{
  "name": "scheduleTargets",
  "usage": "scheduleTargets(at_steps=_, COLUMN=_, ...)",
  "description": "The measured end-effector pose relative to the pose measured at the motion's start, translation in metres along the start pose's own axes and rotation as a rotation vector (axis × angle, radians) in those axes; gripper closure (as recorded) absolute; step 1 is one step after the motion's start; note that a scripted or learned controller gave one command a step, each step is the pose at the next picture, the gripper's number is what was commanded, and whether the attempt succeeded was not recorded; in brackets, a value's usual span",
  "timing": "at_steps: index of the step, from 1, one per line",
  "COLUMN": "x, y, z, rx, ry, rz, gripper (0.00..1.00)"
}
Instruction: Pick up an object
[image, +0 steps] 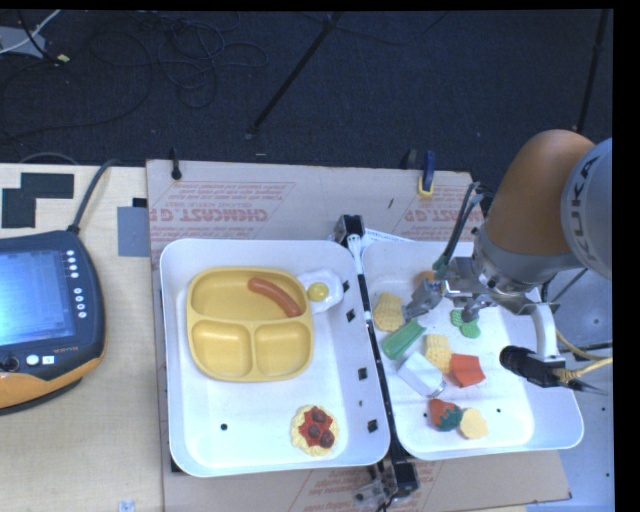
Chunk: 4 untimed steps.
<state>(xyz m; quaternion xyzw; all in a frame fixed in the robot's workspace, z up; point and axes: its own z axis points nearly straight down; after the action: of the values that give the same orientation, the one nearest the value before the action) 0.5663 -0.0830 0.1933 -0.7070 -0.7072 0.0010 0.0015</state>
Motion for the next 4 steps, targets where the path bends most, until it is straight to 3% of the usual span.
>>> scheduleTargets(at_steps=1, x=-0.016, y=-0.036, z=0.095, rx=0.0, ry=-0.002, rz=0.0, gripper=0.0)
scheduleTargets(at_steps=2, x=-0.014, y=-0.088, z=0.105, rx=0.0, ry=0.001, rz=-0.001, gripper=0.0)
scheduleTargets(at_steps=3, x=-0.018, y=-0.088, z=0.096, rx=0.001, ry=0.001, rz=0.01, gripper=1.0)
scheduleTargets(at_steps=4, x=0.036, y=-0.05, z=0.002, rx=-0.008, ry=0.0, rz=-0.004, gripper=1.0)
